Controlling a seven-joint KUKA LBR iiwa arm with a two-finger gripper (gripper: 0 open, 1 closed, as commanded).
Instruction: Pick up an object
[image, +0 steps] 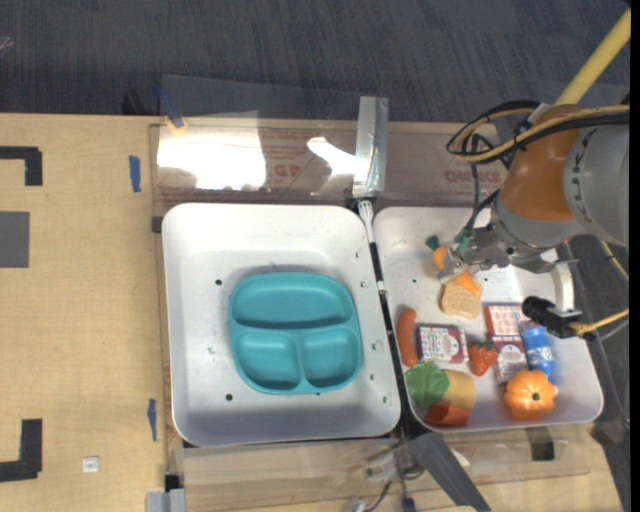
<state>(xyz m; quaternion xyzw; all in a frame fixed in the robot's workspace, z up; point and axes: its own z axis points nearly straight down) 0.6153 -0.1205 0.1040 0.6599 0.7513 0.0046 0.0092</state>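
The right bin (580, 415) holds several toy foods. A small orange carrot with a green top (437, 253) lies near its back left. A tan bread slice (462, 298) sits just in front of the carrot. My gripper (470, 258) hangs low over the bin's back, directly above the bread slice and just right of the carrot. The grey arm with its orange band (540, 180) comes down to it from the upper right. Nothing shows as lifted off the bin floor.
Toward the front of the right bin lie an orange sausage (407, 335), a purple box (441, 344), a red box (505, 322), a blue bottle (538, 352), an orange fruit (530, 393), green lettuce (427, 382) and a yellow block (459, 390). The left bin (190, 250) holds a teal divided plate (295, 332).
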